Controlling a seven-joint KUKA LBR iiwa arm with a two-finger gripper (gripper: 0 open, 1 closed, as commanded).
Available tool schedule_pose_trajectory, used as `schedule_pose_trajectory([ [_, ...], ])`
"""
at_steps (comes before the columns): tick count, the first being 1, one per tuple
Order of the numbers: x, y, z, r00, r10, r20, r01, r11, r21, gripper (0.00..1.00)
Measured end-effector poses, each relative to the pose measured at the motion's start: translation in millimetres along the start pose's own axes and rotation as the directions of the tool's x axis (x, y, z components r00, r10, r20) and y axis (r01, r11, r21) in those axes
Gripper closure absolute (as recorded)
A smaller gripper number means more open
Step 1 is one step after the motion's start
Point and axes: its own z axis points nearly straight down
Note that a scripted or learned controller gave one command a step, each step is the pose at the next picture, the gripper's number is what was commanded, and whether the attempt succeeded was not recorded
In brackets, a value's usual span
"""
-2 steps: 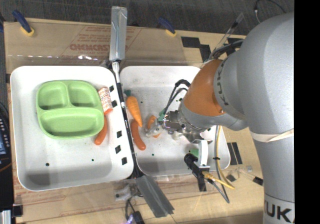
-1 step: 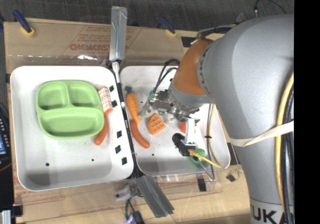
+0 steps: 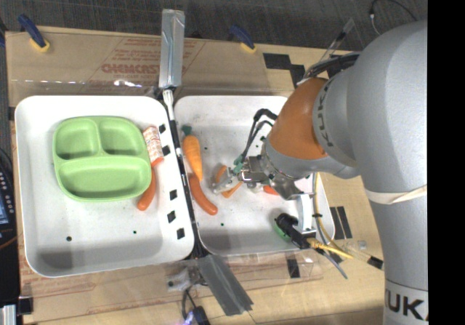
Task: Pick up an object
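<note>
My gripper (image 3: 231, 175) is low in the right bin (image 3: 240, 240), near its middle, with the grey arm coming in from the right. Small orange pieces (image 3: 221, 171) lie right at its tip, touching or nearly touching it; whether one is held is hidden by the gripper body. To the left, a carrot (image 3: 191, 155) with a green top lies along the bin's left wall. An orange-red sausage (image 3: 203, 198) lies just below the carrot.
The left bin (image 3: 43, 243) holds a green divided plate (image 3: 102, 158), a small red-and-white can (image 3: 152, 142) at its right edge and an orange sausage (image 3: 147, 195) below that. A divider wall (image 3: 178, 193) separates the bins. A reddish bit (image 3: 270, 189) shows under the wrist.
</note>
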Motion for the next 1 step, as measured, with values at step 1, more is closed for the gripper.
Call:
schedule_pose_trajectory([
  [1, -26.3, 53.5, -1.3, 0.996, 0.090, 0.001, -0.090, 0.996, -0.003, 0.00],
])
